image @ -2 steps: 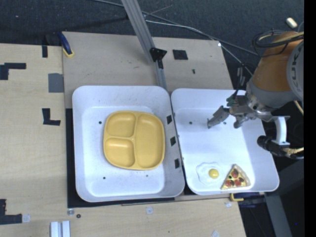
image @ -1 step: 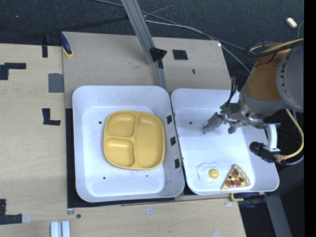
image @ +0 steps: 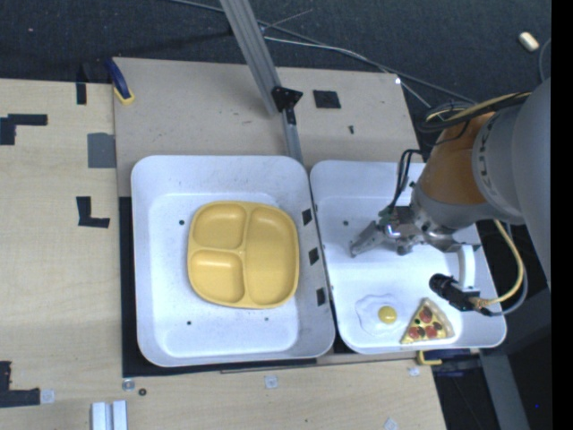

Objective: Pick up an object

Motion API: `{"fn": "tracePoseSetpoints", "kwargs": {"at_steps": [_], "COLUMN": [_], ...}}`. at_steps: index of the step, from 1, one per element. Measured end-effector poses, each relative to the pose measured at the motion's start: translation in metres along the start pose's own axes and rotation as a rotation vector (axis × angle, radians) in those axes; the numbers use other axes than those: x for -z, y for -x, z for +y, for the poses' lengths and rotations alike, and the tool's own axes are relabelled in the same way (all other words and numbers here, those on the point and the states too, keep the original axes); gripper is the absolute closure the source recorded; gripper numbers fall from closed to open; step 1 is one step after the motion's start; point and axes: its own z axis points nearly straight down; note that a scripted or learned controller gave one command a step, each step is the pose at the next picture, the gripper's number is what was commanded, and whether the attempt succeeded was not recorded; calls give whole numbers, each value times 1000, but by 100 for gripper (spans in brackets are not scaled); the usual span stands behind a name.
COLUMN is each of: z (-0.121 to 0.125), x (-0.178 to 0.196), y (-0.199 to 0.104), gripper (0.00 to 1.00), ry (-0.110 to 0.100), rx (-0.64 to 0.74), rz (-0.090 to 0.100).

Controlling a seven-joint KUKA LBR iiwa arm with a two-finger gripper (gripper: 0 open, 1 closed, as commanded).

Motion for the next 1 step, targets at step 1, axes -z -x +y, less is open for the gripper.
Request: {"fn": "tracePoseSetpoints", "kwargs": {"at_steps": [1], "z": [1], "x": [14], "y": [0], "gripper": [100], "ry": [3], "rx": [0], "rz": [0]}}
